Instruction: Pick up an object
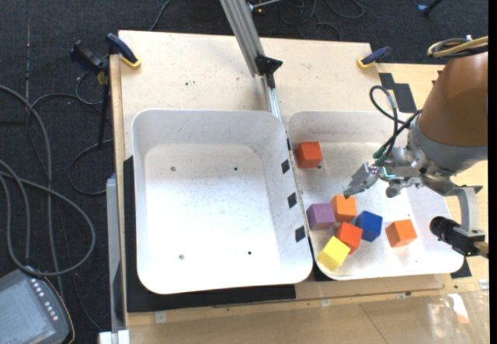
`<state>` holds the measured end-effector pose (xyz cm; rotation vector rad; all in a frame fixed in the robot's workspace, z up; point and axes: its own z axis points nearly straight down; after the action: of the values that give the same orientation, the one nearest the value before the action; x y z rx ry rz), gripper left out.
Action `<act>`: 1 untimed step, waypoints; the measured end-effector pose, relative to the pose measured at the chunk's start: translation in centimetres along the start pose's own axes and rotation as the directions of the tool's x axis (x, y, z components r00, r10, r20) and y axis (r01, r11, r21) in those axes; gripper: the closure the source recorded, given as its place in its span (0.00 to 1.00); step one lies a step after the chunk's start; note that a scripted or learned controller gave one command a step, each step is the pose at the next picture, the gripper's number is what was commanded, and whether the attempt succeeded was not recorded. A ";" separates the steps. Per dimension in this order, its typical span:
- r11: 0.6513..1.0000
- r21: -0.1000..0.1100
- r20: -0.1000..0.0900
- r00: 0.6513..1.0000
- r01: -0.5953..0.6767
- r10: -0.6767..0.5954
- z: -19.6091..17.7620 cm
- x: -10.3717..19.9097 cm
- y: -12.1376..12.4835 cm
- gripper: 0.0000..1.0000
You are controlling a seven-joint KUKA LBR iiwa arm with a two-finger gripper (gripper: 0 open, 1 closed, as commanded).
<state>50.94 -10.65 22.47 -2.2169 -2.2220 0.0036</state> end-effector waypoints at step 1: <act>1.000 -0.003 0.000 1.000 -0.003 0.003 -0.2 0.0 0.1 0.00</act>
<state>51.01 -10.67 22.64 -2.2216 -2.2209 0.0002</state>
